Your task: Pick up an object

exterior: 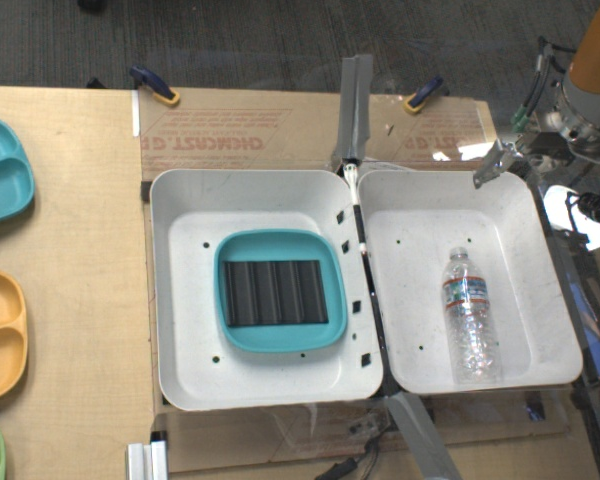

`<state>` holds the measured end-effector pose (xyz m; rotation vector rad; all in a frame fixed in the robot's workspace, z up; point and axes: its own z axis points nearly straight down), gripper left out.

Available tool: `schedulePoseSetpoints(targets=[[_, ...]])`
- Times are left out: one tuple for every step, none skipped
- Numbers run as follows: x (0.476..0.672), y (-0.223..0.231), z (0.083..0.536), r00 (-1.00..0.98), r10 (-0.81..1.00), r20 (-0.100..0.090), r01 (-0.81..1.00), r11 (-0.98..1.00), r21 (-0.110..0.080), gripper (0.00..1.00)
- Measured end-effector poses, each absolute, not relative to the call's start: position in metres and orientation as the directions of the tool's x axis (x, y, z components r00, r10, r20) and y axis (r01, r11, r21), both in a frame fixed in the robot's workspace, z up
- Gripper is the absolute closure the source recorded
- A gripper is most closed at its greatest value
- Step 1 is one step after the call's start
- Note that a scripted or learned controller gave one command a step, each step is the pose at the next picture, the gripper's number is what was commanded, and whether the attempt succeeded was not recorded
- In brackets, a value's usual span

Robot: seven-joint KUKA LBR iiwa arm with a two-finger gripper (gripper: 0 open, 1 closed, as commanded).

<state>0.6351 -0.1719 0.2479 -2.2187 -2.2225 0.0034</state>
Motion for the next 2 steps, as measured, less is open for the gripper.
schedulePoseSetpoints(targets=[[0.558, -0.185, 0.105, -0.052, 0.999, 0.000, 0.999, 0.052, -0.003, 0.00], [0.503, -0.191, 0.097, -0.010, 1.000, -0.006, 1.000, 0.010, 0.019, 0.00]])
